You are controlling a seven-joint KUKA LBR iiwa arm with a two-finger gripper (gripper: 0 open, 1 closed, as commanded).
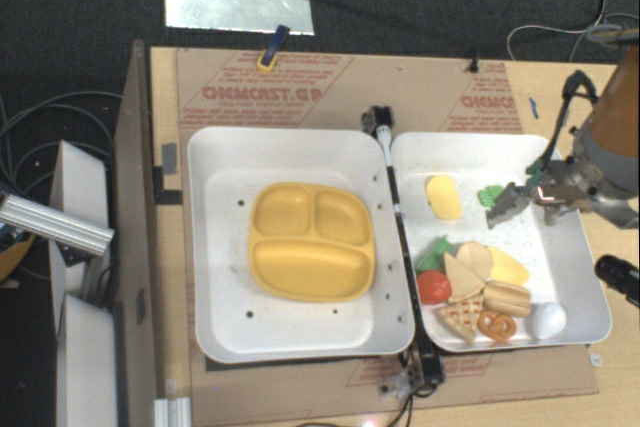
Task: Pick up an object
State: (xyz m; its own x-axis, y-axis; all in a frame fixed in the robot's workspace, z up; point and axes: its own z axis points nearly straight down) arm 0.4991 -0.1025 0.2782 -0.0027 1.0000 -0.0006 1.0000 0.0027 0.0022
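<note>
The claw (508, 199) hovers by the green piece (490, 196), whether spread or closed I cannot tell; lower squarely over it before closing

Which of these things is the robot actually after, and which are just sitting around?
Part of the job:
gripper, in the right bin
green piece beside it
yellow piece
heap of toy food at the near end

Just lying about:
yellow divided plate in the left bin
cardboard sheet
</note>
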